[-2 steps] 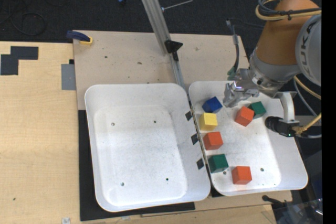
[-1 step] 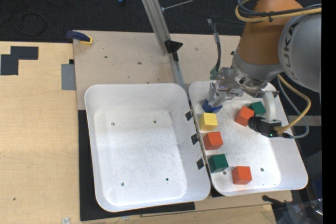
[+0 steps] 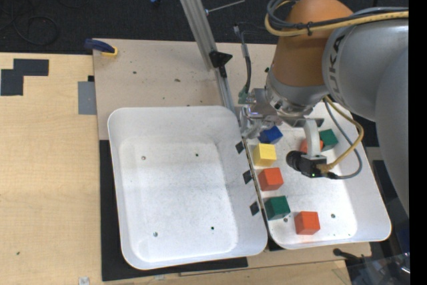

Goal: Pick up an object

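Several small blocks lie in the right bin (image 3: pixel 363 213): a blue block (image 3: pixel 271 135), a yellow block (image 3: pixel 265 153), an orange-red block (image 3: pixel 271 178), a green block (image 3: pixel 277 206) and an orange block (image 3: pixel 307 222) in a rough line down its left side. Another green block (image 3: pixel 327 139) and a partly hidden red block (image 3: pixel 311 146) sit further right. My gripper (image 3: pixel 259 118) hangs low at the bin's top left corner, just above and left of the blue block. The wrist covers the gripper's tips.
The left bin (image 3: pixel 133 127) lies beside the right one, with black clips (image 3: pixel 249 177) along the shared edge. A slanted aluminium post (image 3: pixel 197 20) rises behind the bins. A black cable loop (image 3: pixel 308 163) hangs from the wrist over the right bin.
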Robot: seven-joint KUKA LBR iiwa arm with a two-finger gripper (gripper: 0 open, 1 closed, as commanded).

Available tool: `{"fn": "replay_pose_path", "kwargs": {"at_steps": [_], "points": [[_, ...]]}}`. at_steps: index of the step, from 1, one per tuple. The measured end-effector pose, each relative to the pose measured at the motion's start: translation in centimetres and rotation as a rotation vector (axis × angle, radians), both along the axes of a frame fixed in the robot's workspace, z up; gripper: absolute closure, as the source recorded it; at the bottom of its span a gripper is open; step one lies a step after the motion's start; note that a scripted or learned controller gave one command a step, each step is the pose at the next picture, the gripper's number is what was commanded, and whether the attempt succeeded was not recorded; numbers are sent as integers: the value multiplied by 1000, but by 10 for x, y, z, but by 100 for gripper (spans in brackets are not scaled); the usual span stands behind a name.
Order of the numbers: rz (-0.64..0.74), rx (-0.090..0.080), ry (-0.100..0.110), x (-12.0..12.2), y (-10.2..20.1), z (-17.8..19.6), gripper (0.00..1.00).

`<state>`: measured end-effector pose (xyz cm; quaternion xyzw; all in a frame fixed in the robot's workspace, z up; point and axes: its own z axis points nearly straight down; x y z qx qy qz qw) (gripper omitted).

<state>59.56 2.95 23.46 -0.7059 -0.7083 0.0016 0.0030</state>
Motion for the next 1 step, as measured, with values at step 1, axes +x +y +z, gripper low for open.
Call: {"fn": "replay_pose_path", "kwargs": {"at_steps": [1], "points": [[1, 0, 0, -8, 41, -2, 100]]}}
